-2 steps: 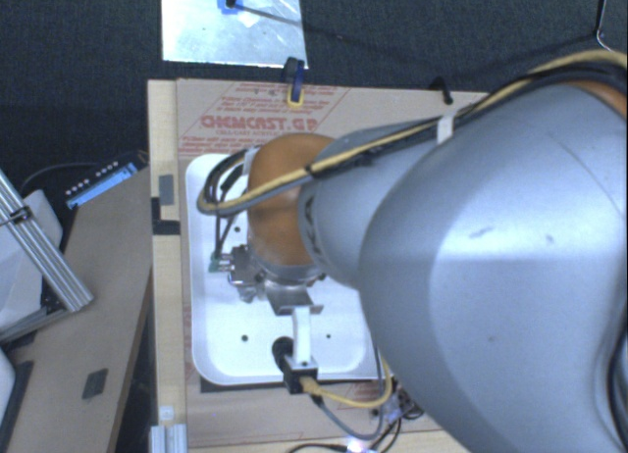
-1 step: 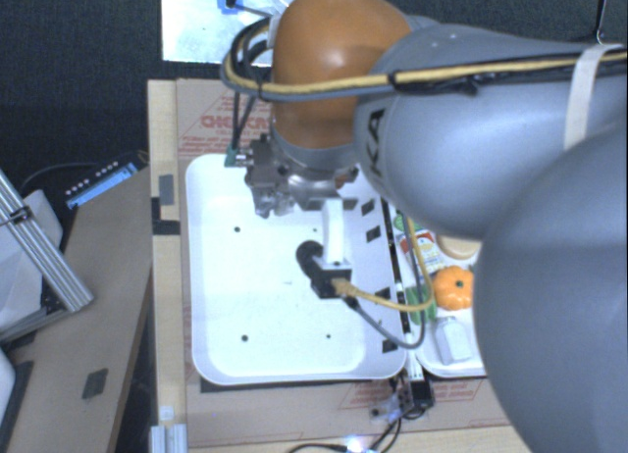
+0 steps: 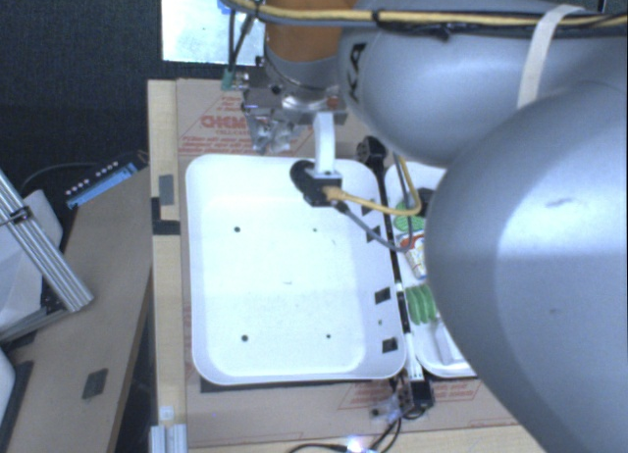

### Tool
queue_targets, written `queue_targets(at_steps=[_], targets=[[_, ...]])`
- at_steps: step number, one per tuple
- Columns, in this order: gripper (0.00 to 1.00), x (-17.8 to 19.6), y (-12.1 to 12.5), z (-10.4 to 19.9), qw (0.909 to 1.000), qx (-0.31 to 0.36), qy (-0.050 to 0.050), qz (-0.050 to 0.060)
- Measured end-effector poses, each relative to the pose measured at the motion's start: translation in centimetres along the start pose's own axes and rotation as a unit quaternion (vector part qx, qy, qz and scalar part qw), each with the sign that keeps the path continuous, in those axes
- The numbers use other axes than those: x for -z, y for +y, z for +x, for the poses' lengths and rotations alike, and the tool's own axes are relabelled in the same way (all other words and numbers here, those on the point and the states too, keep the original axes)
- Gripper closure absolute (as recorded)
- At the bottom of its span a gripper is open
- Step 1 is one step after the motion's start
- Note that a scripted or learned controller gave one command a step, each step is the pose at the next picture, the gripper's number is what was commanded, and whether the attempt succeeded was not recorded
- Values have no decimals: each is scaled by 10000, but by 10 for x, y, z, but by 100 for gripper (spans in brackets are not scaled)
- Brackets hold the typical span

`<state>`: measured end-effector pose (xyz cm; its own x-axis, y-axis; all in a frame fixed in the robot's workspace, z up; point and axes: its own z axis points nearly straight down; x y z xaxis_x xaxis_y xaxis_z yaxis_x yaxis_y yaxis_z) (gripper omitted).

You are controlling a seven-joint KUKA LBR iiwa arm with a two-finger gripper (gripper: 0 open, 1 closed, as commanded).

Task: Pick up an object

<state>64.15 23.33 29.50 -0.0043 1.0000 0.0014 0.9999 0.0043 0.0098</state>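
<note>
The left bin (image 3: 285,284) lies on the desk (image 3: 108,275), white, with small dark marks on its floor. Above its far edge hangs the gripper (image 3: 270,132), below the orange band (image 3: 314,10); whether the fingers are spread or pressed together I cannot tell. Further right, green objects (image 3: 420,304) lie in the right bin (image 3: 442,358), mostly hidden under the grey arm (image 3: 530,245)

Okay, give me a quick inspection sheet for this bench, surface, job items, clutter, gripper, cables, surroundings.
Surface: left white bin on cardboard, bare floor with small dark dots.
Job's things: green object in the right bin, mostly hidden by the arm.
Clutter: nothing seen.
Gripper: gripper at the left bin's far rim; finger state unclear.
Cables: yellow cable and black cable across the bin divide.
Surroundings: aluminium rail at left.
</note>
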Motion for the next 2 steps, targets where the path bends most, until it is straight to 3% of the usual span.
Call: queue_targets(at_steps=[1, 2], targets=[[0, -1, -4, 1, 10000, 6, -5, 41], [0, -141, -6, 0, 9999, -19, -24, 104]])
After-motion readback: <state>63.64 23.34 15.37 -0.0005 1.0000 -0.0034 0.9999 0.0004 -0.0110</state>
